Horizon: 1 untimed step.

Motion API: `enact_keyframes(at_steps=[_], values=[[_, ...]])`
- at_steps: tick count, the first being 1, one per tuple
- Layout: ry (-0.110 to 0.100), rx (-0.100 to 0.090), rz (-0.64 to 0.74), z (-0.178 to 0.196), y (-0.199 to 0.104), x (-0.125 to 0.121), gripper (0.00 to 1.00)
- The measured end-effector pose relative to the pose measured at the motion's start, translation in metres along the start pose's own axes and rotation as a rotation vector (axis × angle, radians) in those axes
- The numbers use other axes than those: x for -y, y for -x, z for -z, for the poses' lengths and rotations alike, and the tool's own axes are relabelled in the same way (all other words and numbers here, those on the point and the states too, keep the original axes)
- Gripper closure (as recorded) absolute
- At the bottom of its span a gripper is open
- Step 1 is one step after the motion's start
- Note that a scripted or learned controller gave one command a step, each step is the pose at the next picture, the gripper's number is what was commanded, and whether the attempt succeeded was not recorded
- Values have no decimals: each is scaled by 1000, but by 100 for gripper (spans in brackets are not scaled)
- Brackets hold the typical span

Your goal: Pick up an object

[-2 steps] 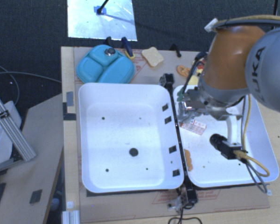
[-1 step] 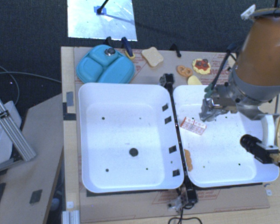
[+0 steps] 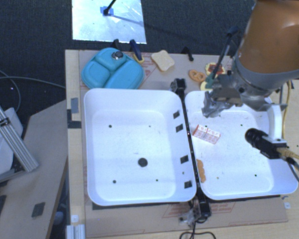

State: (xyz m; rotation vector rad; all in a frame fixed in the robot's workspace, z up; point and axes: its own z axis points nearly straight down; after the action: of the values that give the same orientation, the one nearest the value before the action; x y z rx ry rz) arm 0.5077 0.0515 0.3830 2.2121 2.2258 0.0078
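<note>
My gripper (image 3: 213, 108) hangs over the back left part of the right bin (image 3: 239, 185), above the bin floor. A small white card with red print (image 3: 207, 134) lies on the bin floor just in front of and below the gripper. An orange-tan piece (image 3: 201, 170) lies against the right bin's left wall, nearer the front. In the left bin (image 3: 134, 193) a small dark round disc (image 3: 142, 162) rests on the floor. Nothing shows between the gripper and these objects.
Behind the bins on the bench lie a blue divided plate (image 3: 112, 69), a tan bread-slice toy (image 3: 163, 60), an orange pretzel-like piece (image 3: 196, 75) and a yellow item (image 3: 211, 68). A black divider (image 3: 185, 133) runs between the bins.
</note>
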Motion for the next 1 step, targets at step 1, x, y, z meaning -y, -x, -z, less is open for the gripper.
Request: enact_keyframes(at_steps=[1], values=[[-3,1,-3,-1,2,1,0]])
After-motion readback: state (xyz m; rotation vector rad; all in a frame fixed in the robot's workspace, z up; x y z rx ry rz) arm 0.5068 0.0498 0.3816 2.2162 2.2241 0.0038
